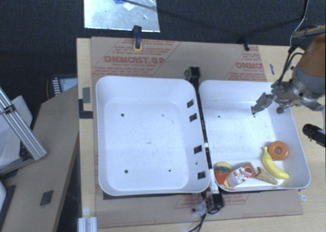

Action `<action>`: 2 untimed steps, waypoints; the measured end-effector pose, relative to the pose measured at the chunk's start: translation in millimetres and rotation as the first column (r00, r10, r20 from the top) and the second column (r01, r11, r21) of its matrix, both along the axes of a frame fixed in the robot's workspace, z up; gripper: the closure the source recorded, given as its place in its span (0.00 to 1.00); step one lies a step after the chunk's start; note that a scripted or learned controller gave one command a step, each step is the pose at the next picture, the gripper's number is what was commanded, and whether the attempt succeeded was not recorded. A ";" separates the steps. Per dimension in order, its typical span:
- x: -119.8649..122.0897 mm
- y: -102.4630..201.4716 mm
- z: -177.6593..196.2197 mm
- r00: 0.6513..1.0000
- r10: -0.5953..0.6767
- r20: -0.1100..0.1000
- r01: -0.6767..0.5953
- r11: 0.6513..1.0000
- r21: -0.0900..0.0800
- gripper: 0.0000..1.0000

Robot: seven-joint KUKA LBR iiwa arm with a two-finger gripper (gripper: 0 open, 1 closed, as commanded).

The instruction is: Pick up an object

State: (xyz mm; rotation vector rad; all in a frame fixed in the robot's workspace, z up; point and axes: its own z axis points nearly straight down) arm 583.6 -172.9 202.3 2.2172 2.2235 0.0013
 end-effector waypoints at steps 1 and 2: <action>-40.3 21.5 153.5 1.000 0.004 0.017 -0.004 1.000 -0.003 0.00; -97.0 -31.9 185.1 1.000 -0.008 0.005 0.008 1.000 -0.004 0.00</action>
